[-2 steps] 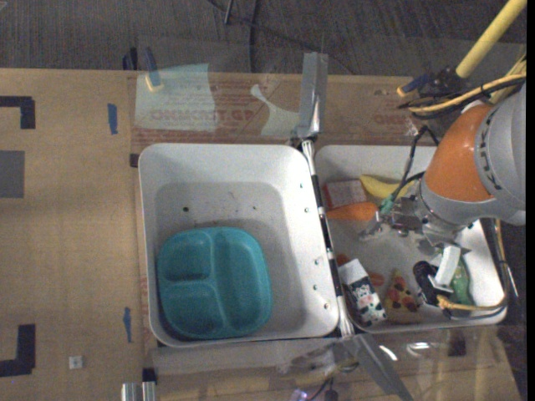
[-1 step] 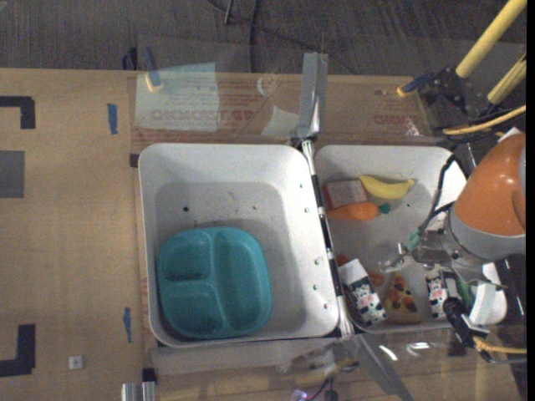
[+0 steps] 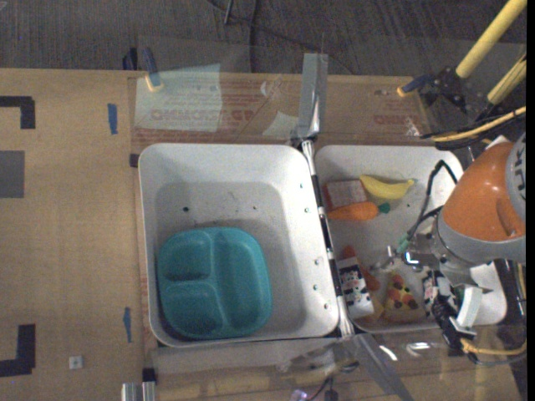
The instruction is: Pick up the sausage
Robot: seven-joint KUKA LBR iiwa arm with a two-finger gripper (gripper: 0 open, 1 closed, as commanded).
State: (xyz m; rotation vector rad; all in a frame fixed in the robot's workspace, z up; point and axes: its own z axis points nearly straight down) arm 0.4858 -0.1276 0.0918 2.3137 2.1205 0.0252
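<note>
Jaws: can't tell how they stand; gripper (image 3: 415, 261) too small and blurred from above.
Arm pose: arm (image 3: 489, 203) comes in from right, orange band over right bin (image 3: 334, 161), wrist bent down toward bin's mid-floor.
Sausage: we can't pick it out for sure; prob. the small reddish piece (image 3: 348, 253) nr the bin's left wall, apart from gripper.
Around: banana (image 3: 386, 188) and carrot (image 3: 355, 212) at back; spotted brown item (image 3: 402, 295) just below gripper.
Left bin (image 3: 167, 174): teal tray (image 3: 214, 282).
</note>
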